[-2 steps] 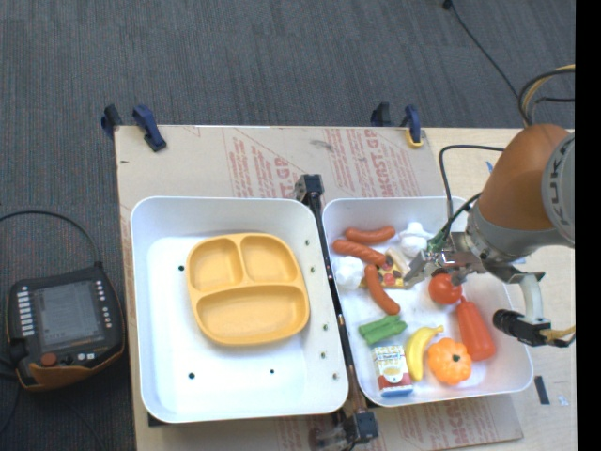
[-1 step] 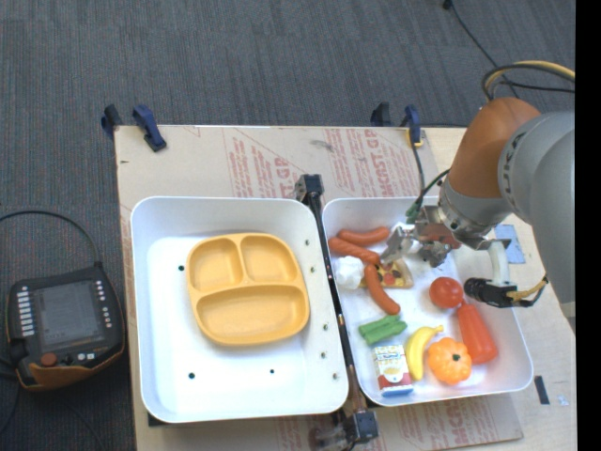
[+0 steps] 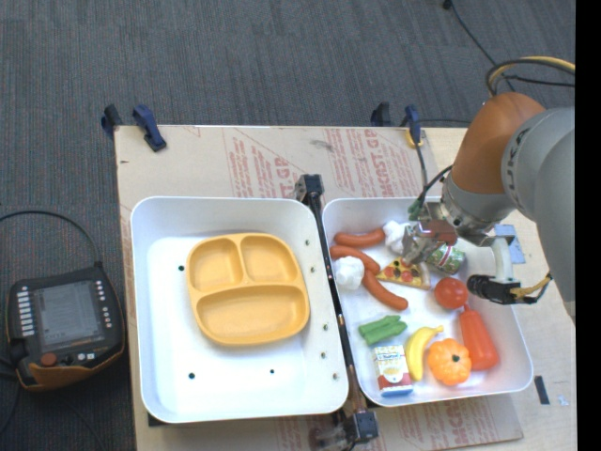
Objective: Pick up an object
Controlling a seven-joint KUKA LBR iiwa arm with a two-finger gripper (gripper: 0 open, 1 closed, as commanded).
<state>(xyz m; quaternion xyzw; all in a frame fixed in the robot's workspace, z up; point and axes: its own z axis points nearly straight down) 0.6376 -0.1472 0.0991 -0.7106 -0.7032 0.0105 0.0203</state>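
My gripper (image 3: 423,241) is low in the back part of the right bin (image 3: 522,369), reaching in from the right. Right beside it, on its right, lies a small can with a green and red label (image 3: 450,259); I cannot tell whether they touch. A pizza slice (image 3: 404,272) lies just below the gripper. Two red sausages (image 3: 360,239) (image 3: 385,292) and a white ball-like item (image 3: 348,272) lie to its left. A red tomato (image 3: 451,292) sits to its lower right.
The front of the right bin holds a green vegetable (image 3: 382,328), a banana (image 3: 419,346), an orange pumpkin (image 3: 449,362), a red pepper (image 3: 479,338) and a small carton (image 3: 390,368). The left bin (image 3: 150,327) holds a yellow divided plate (image 3: 249,286). A pendant (image 3: 64,322) lies off the bench at left.
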